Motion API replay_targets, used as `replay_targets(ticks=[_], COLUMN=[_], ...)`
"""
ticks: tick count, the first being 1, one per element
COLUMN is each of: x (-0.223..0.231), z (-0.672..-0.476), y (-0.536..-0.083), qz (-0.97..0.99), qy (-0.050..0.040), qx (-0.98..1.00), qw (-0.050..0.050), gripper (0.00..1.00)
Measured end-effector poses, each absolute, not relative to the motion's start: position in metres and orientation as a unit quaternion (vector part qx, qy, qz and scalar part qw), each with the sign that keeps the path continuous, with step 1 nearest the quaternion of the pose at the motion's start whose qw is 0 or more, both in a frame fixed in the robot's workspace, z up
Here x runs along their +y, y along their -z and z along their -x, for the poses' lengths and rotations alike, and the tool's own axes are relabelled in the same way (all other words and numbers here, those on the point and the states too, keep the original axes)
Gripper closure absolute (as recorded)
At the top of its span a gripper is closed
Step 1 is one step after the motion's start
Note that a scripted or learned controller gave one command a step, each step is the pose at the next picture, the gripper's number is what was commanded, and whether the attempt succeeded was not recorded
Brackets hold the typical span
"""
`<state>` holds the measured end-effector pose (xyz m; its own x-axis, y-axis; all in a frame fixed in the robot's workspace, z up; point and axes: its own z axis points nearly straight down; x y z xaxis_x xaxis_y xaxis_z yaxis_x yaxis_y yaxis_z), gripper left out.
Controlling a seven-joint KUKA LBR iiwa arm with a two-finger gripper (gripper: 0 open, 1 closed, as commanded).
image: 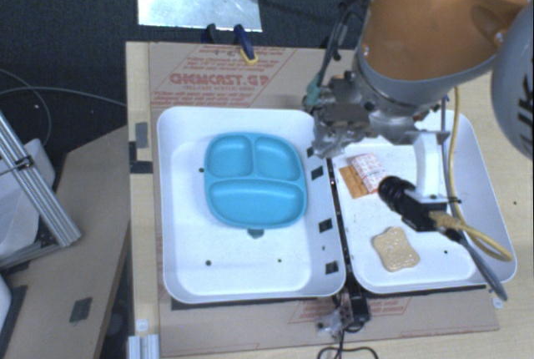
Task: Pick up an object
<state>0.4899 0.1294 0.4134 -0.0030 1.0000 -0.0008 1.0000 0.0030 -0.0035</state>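
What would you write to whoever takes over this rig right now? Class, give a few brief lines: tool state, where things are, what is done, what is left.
Tool: low at the wall between the two bins, at the right bin's far inner corner. No object is seen in it.
Things: blue divided plate lies in the left bin. Orange-and-white packet and toast-shaped piece lie in the right bin, the packet beside the tool.
Done: nothing lifted yet.
Left: grasp and lift one object; the packet looks the nearest candidate.
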Motion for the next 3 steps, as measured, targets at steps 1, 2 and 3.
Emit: replay_targets(ticks=[1, 2, 3], x=[0.160, 0.158, 0.096], z=[-0.486, -0.487, -0.487], y=[-0.407, -0.419, -0.427], qz=[0.705, 0.705, 0.709], qy=[0.0004, 0.0024, 0.0018], qx=[-0.709, -0.709, -0.705], qw=[0.000, -0.001, -0.002], gripper=[1.00, 1.00, 1.00])
